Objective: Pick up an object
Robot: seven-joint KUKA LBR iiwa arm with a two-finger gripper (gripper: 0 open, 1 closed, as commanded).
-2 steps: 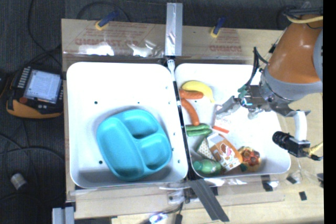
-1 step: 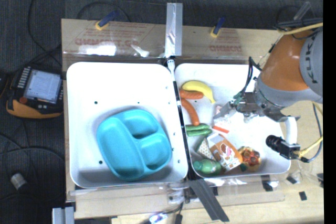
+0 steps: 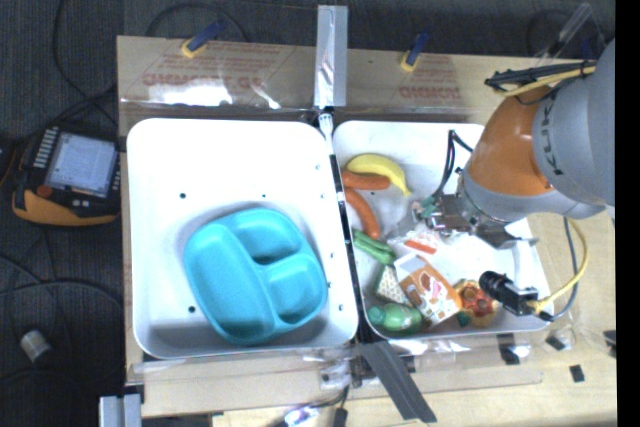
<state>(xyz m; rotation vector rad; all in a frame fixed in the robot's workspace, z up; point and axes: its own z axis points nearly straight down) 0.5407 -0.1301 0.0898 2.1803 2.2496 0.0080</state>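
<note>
Gripper (image 3: 432, 213) low in rt bin (image 3: 436, 137), near banana (image 3: 380, 169); can't tell if it's gripping, prob. blocked by wrist

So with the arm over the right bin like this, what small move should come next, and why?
Probably a short descent straight down. The gripper sits above the right bin, beside the food pile: banana, carrot and a small carton. Nothing shows between its fingers, so no pick has happened yet.
</note>
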